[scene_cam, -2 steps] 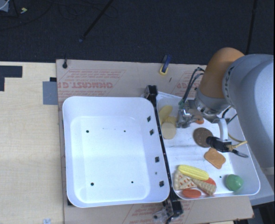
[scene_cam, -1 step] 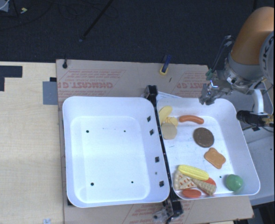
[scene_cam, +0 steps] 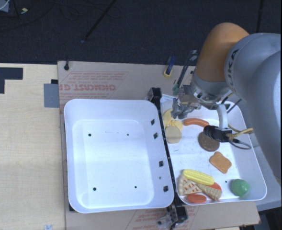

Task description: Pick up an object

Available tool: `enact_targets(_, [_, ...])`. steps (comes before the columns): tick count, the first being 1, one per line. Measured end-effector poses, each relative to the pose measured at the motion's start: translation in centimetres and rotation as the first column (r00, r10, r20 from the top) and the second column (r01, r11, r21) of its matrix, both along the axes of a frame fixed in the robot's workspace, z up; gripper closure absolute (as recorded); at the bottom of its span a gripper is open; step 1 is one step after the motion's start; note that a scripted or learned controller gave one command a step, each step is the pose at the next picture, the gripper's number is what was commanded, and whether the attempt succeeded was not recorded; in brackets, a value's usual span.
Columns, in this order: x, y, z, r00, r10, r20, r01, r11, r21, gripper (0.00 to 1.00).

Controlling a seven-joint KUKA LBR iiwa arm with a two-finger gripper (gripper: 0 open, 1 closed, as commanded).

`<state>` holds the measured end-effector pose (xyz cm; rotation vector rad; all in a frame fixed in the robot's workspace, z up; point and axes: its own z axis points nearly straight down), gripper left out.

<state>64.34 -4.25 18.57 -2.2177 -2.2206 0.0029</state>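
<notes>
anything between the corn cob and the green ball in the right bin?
Nothing: camera view shows bare white bin floor between the corn cob and the green ball.

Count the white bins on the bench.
2. The left bin lies beside the right bin, which holds toy food such as the corn and green ball. The gripper hangs over the right one.

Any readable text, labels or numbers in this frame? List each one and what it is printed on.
Red print on the cardboard sheet behind the left bin: upside down and blurred, not legible.
More red print on the cardboard's front edge: too small to read.
No other text is legible.
</notes>
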Motion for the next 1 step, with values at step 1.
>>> enact_targets(1, [0.01, 8.47, 0.40, 1.000, 0.003, 0.002, -0.003, 1.000, 0.001, 1.00])
